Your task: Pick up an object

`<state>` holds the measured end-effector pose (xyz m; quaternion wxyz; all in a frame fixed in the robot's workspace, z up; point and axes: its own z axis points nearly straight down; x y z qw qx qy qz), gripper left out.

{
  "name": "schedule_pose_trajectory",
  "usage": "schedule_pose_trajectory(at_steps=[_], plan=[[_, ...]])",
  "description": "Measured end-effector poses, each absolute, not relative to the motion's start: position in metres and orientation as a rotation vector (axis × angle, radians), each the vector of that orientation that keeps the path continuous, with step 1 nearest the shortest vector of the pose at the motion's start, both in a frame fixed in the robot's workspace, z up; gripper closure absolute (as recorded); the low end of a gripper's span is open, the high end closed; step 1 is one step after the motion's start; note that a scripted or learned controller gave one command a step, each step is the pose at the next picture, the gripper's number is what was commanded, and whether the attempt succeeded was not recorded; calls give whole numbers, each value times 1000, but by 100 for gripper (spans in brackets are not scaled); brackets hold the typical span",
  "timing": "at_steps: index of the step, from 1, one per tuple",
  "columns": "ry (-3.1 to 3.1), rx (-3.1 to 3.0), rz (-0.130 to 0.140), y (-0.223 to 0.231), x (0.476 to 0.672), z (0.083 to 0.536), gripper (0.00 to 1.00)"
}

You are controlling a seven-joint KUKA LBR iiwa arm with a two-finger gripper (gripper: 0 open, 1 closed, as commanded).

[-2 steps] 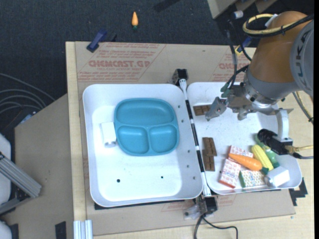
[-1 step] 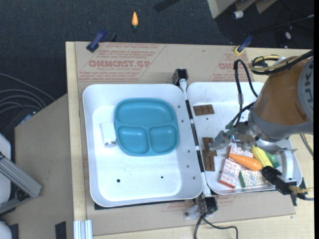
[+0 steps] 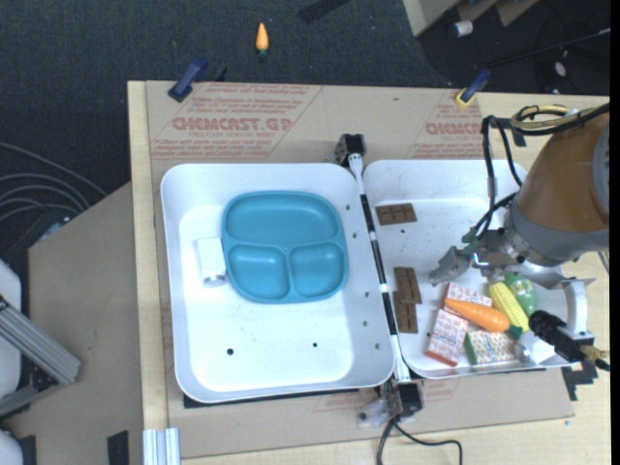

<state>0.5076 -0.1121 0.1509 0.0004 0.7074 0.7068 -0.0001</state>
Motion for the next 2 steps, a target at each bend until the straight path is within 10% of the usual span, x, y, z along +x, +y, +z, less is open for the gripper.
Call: schedule_pose_trajectory(at_steps=[1,2], plan=[[2218,2218,9,-99,530,89,0],[2215,2217,13,-99,531,99,100]])
